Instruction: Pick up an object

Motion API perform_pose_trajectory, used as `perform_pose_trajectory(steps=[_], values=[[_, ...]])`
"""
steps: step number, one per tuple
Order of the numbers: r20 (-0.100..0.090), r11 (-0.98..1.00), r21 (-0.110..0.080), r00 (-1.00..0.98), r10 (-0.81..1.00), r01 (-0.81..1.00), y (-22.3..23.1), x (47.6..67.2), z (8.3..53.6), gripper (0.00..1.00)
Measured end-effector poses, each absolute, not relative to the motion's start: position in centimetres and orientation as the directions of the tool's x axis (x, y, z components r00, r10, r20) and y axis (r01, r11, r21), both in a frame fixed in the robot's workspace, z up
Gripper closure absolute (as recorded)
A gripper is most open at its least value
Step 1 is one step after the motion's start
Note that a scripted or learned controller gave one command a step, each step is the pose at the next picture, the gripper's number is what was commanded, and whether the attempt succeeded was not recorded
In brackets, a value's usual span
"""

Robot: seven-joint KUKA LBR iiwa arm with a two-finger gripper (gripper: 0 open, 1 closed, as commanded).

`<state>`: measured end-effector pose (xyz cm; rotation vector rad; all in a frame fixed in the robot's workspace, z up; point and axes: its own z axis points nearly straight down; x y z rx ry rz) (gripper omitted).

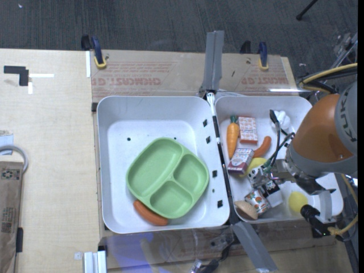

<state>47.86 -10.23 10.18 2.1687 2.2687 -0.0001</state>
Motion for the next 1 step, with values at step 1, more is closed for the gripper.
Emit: perform_pose_trajectory(steps=[1], values=[[-0.002, -0.249, -0.002, 0.249, 0.969, 0.969, -2.31, 49.63, 21.42, 1.00]])
